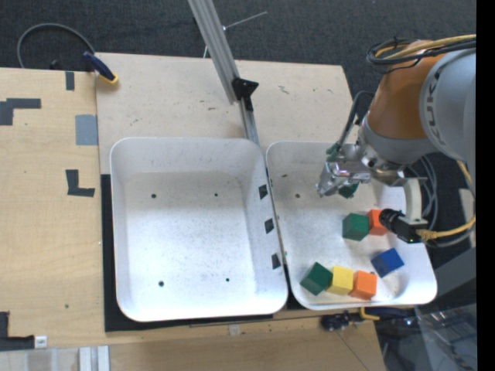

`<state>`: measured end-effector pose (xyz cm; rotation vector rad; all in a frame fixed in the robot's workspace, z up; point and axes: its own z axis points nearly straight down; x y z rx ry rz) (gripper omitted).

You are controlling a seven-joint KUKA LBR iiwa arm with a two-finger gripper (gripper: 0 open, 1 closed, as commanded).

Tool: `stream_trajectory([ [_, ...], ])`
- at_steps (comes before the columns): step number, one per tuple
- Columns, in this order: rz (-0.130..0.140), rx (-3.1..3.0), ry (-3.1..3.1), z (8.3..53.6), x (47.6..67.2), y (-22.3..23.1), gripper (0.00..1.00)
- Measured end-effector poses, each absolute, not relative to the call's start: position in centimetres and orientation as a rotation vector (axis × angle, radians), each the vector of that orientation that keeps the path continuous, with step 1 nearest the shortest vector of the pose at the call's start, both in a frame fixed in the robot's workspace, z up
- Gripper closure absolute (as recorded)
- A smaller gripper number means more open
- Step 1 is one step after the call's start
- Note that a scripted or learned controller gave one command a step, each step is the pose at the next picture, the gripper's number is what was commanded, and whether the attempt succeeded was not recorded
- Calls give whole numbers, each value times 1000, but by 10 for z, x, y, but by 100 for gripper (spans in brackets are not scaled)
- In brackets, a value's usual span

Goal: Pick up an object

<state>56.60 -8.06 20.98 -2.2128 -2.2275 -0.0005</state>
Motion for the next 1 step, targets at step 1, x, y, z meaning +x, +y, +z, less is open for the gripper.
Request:
stream_trajectory([
  [1,-3,-2213,-2228,223,585,-31,100],
])
